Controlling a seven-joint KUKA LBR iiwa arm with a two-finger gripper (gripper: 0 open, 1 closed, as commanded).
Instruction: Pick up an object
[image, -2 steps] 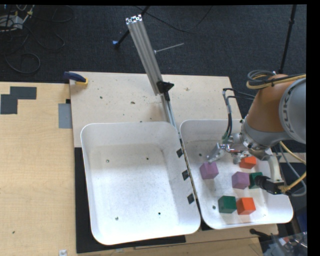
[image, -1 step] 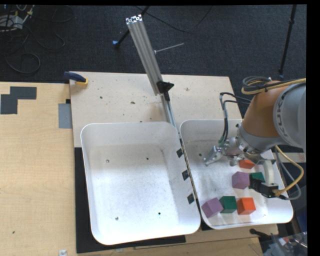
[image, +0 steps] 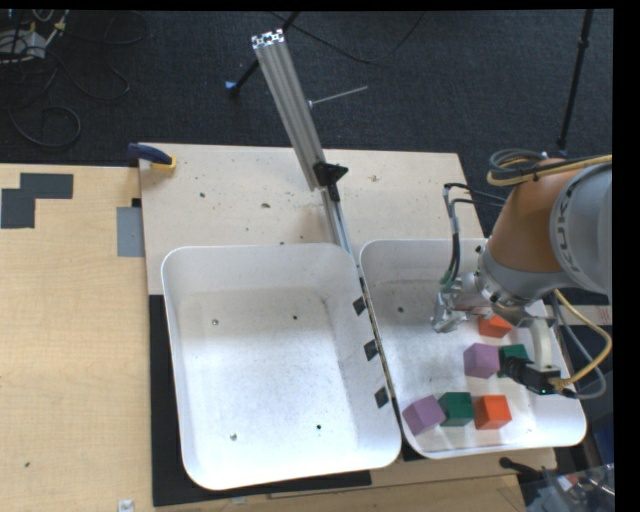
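From above, the arm reaches in from the right, and its gripper (image: 448, 312) hangs low in the right bin (image: 410, 265), likely to grab a block. I cannot tell what the gripper is doing. An orange block (image: 495, 326) and a purple block (image: 481, 360) sit just beside it. A second purple block (image: 424, 413), a green block (image: 457, 407) and another orange block (image: 492, 411) wait near the front wall. The left bin (image: 260, 360) sits beside it on the tabletop (image: 240, 195).

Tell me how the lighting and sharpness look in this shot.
Camera view: even, soft light; the left bin floor looks bright and a bit washed out; faint shadows under the blocks; the end effector is slightly blurred; the floor at the top is dark.
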